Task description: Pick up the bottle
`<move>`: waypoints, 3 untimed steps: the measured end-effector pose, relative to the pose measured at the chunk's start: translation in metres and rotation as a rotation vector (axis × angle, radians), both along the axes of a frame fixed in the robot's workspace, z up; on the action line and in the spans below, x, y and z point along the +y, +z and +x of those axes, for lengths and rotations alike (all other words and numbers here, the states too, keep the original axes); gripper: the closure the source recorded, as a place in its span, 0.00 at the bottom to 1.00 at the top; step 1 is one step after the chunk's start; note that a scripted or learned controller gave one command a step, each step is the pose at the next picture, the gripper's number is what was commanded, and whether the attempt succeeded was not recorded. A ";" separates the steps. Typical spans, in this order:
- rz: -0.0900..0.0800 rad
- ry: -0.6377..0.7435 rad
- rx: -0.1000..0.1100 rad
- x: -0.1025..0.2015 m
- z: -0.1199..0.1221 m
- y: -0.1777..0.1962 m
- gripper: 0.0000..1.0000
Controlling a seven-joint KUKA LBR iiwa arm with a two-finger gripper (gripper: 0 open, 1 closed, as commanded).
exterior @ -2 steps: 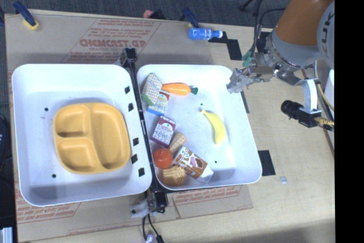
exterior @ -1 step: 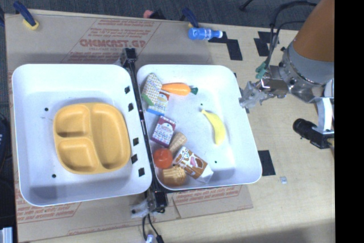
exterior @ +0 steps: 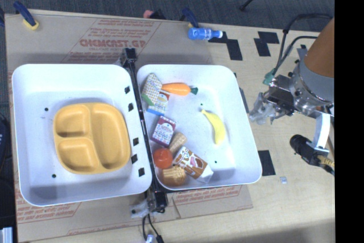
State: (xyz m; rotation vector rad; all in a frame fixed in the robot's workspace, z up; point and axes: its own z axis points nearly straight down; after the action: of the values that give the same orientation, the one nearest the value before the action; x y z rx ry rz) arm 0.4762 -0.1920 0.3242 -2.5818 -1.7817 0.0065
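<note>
A small blue bottle-shaped object [exterior: 202, 33] with a pale cap lies on its side on the cardboard, just behind the right bin [exterior: 242, 101] and outside it. My gripper [exterior: 259, 110] hangs over the bench just right of that bin's right wall, about level with the banana. It is well in front of the blue object and to its right. Nothing shows in its grasp. The arm's grey wrist and orange band enter from the right edge.
The right bin holds a carrot [exterior: 178, 89], a banana [exterior: 215, 126], a snack packet [exterior: 152, 90], a purple box [exterior: 163, 131], a tomato [exterior: 162, 157], a brown carton [exterior: 191, 162] and a waffle-like piece [exterior: 173, 176]. In the left bin [exterior: 28, 83] sits a yellow divided plate [exterior: 91, 137]. Blue clamps [exterior: 26, 15] grip the cardboard's back edge.
</note>
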 end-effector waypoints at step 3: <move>0.000 0.031 -0.003 -0.008 0.000 -0.024 1.00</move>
State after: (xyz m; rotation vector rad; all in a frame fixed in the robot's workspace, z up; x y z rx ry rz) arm 0.4764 -0.1999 0.3005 -2.5560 -1.8222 0.0028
